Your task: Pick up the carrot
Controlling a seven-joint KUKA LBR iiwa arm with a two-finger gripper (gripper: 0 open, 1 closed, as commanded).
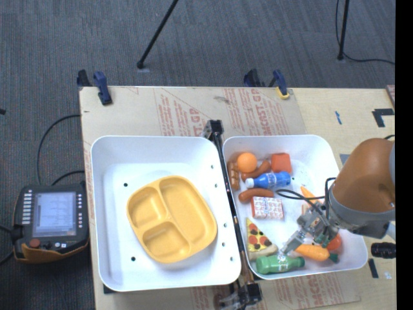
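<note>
Carrot (312, 252) lies flat at right bin (293, 141) front-right corner, beside green bottle (282, 264), w/ gripper (302, 236) angled down just above its left end, prob lining up a grasp; can't tell its opening, nothing visibly held.

You are looking at two white bins: the left bin (103, 173) holds a yellow divided plate (171, 218). In the right bin (322, 144), the carrot (312, 253) is orange, beside a green bottle (281, 264) with a white label. A pizza slice (258, 236) is yellow with red dots. A small box (267, 207) has a red-and-white check pattern. A blue-and-white bottle (268, 181) lies near an orange ball (246, 163). The counter (161, 108) is tan with red lettering. The floor (64, 31) is dark grey.
</note>
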